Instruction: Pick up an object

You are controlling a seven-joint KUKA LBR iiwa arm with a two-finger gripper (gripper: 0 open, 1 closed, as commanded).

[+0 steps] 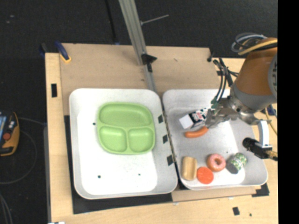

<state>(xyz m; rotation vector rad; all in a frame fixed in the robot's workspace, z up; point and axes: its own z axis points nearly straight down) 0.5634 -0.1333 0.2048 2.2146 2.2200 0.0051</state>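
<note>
In the right bin (243, 178) lie an orange hot dog (196, 133), a white box with dark print (192, 118), a tan bread roll (188, 168), a red-orange round piece (204, 175), a pink doughnut (216, 162) and a green-and-white can (237, 163). My gripper (210, 119) hangs low over the bin's upper middle, just right of the white box and above the hot dog's right end. Nothing shows between its fingers.
The left bin (84, 171) holds a green three-compartment plate (126, 127). A grey metal post (135, 31) slants up from between the bins at the back. The arm's orange band (254, 73) and cables stand over the right bin's far right corner.
</note>
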